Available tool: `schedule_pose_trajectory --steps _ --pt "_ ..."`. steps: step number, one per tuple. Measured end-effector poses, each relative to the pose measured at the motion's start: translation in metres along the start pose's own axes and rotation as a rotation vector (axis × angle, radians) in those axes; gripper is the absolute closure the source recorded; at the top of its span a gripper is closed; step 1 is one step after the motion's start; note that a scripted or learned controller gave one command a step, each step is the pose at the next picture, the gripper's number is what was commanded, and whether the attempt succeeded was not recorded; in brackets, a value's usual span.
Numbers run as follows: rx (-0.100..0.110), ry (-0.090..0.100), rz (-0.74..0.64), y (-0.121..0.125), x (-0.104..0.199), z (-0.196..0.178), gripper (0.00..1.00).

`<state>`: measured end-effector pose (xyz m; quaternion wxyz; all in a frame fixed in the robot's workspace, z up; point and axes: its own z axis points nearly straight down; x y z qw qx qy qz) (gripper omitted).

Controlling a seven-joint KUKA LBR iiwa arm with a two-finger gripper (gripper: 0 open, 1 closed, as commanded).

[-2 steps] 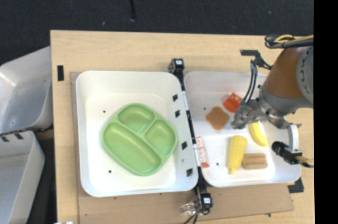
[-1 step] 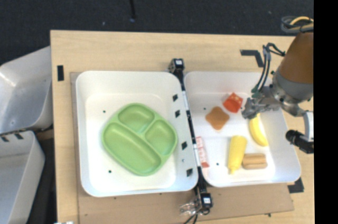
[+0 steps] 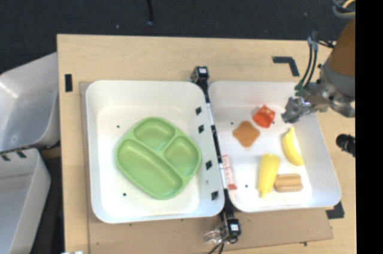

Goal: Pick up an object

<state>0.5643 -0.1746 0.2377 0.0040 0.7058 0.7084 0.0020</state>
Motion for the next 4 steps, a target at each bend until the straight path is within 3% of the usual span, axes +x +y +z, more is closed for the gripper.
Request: schedule_pose_trajectory --steps 1,4 --pt "0.005 0.002 0.0 0.001 -0.001 -0.005 1.0" --pt "0.007 0.004 -0.003 -0.018 0.162 -0.026 1.0"
